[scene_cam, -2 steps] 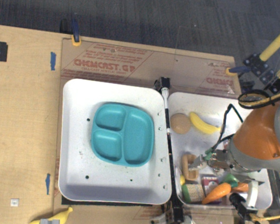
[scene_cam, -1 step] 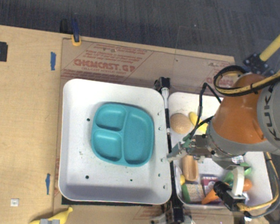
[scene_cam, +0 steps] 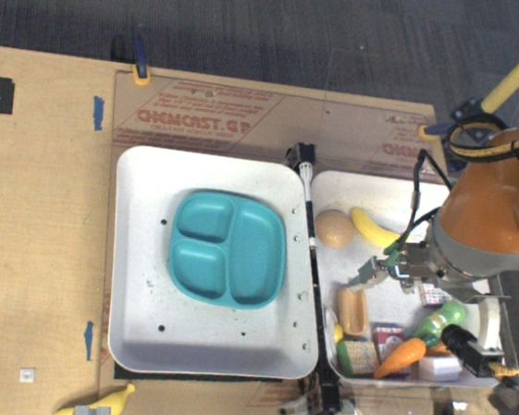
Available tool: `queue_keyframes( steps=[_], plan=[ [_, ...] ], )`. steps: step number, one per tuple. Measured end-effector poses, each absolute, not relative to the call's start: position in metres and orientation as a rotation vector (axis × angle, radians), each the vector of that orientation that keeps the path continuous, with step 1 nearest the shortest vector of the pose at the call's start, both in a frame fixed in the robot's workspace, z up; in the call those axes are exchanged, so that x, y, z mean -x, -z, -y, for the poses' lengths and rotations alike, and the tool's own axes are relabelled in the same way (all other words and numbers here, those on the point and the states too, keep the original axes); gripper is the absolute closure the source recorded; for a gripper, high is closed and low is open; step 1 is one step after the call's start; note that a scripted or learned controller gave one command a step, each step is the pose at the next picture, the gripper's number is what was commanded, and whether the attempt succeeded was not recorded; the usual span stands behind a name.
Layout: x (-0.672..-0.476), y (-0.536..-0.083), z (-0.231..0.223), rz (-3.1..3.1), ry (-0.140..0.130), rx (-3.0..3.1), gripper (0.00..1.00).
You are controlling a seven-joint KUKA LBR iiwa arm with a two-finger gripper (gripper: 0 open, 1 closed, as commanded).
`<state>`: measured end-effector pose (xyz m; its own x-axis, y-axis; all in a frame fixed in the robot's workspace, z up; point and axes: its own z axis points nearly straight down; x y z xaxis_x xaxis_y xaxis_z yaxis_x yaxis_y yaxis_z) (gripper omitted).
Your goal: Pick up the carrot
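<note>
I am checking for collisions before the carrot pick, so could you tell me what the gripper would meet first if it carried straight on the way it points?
The gripper points left and downward, so probably the bread-like block below it; depth is unclear.

A teal three-compartment plastic plate [scene_cam: 230, 249] lies in the left white bin [scene_cam: 135, 234]; a yellow banana [scene_cam: 372, 228] and tan egg-shaped ball [scene_cam: 332, 228] sit in the right.

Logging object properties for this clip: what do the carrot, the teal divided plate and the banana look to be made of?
Carrot: probably moulded plastic toy food, with uniform orange colour and a smooth, slightly shiny skin. Teal divided plate: likely hard plastic, one even colour with soft rounded compartment ridges and a satin finish. Banana: seemingly plastic too, flat bright yellow without blemishes.
</note>
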<state>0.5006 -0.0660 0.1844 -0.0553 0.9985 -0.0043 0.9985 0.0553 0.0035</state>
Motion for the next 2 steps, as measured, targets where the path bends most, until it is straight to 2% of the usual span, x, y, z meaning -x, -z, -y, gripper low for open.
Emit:
queue_keyframes(
  steps=[1,2],
  plan=[
    [-0.540,-0.185,0.068,-2.307,0.000,-2.128,0.00],
    [-0.479,-0.184,0.019,-2.410,0.002,-2.024,0.00]
  ],
)
